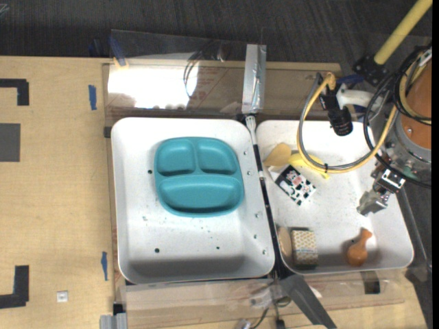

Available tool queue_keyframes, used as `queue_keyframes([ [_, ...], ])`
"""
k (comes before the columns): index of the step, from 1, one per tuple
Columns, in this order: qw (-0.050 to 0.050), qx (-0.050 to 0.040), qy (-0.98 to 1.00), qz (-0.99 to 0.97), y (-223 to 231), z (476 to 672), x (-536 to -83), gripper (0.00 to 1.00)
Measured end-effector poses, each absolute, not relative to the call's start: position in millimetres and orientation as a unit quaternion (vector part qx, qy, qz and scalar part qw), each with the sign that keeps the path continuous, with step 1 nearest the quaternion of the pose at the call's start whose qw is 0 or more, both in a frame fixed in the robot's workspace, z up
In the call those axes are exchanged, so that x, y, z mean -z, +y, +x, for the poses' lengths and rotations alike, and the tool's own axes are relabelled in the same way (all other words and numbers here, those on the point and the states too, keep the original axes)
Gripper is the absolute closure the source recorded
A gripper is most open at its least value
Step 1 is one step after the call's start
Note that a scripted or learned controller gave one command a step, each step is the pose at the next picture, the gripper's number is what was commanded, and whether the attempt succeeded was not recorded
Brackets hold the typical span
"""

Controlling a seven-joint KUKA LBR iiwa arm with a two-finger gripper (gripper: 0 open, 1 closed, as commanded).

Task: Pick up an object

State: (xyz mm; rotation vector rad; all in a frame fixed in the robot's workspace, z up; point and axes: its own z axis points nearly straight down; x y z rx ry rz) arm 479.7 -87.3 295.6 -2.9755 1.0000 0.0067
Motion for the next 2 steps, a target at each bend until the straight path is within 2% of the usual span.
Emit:
queue_keyframes([
  [1,0.002,0.0004,0.103,-0.995,-109,513.0,-312,1.0],
  [2,0.002,-0.0008,0.099,-0.995,-116,486.1,-295,1.0],
])
